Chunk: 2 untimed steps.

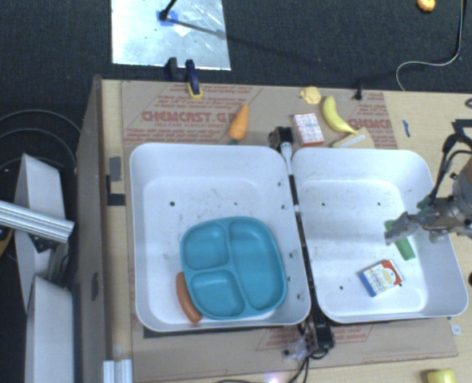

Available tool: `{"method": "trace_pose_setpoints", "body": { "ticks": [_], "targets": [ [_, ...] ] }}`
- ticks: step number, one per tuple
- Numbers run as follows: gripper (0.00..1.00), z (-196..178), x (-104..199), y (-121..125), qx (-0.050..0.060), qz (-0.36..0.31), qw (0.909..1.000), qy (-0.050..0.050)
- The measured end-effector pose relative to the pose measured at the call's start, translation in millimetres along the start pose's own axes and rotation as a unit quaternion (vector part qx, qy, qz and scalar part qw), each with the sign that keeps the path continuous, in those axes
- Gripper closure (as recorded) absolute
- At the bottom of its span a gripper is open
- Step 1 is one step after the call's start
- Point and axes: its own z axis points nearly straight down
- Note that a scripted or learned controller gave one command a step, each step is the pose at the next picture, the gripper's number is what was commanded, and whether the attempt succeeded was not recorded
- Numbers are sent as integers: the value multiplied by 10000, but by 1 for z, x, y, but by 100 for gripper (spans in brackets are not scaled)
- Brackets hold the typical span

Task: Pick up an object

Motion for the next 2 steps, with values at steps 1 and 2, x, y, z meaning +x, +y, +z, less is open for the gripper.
{"method": "trace_pose_setpoints", "body": {
  "ticks": [1,2],
  "targets": [
    [0,83,-44,34,13,-15,10000,1],
    [0,134,-48,81,-7,-46,10000,5]
  ]
}}
